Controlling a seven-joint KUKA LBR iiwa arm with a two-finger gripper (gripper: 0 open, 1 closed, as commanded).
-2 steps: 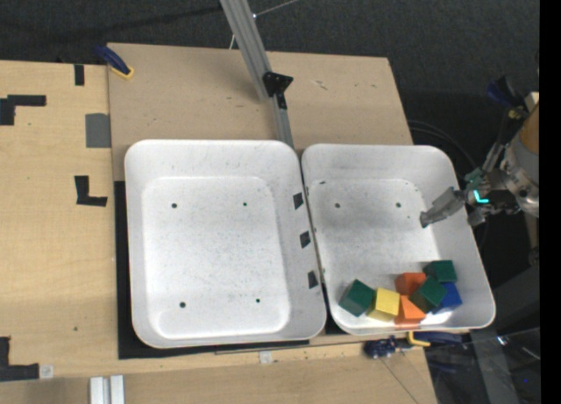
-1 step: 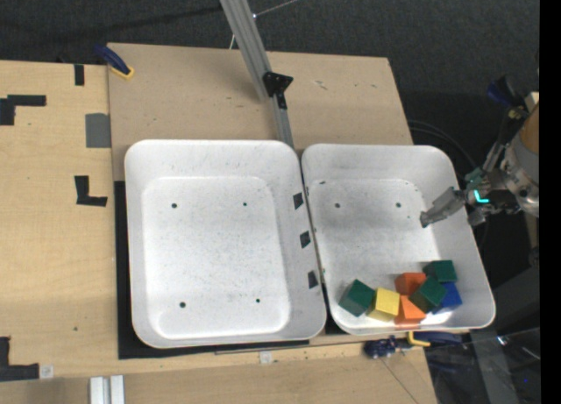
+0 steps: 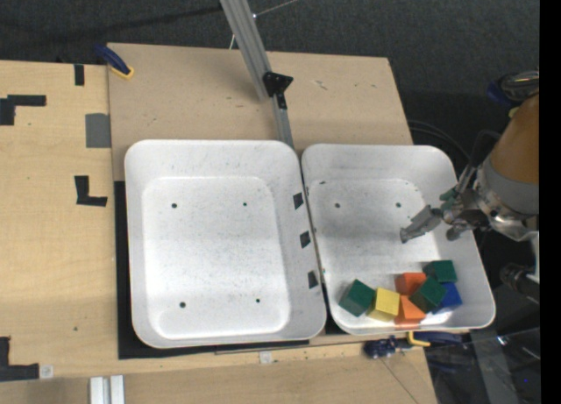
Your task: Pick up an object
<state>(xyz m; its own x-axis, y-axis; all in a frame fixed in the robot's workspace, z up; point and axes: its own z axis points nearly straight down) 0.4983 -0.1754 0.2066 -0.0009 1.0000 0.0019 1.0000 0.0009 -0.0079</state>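
Several colored blocks [image 3: 406, 295], clustered together

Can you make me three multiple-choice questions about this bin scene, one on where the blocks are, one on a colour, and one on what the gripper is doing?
1. Where do the blocks lie?
A. In the left bin's middle
B. In the right bin's near corner
C. On the bare bench

2. What colour is the block next to the green block at the left end of the pile?
A. Yellow
B. Purple
C. White

3. How does the gripper stand?
A. Shut on a green block
B. Resting on the left bin
C. Above the right bin, holding nothing

Answers:
1 B: the pile sits against the near wall of the right bin, not in the left bin.
2 A: the yellow block touches the green block.
3 C: the gripper is apart from the pile, with no block between its fingers.
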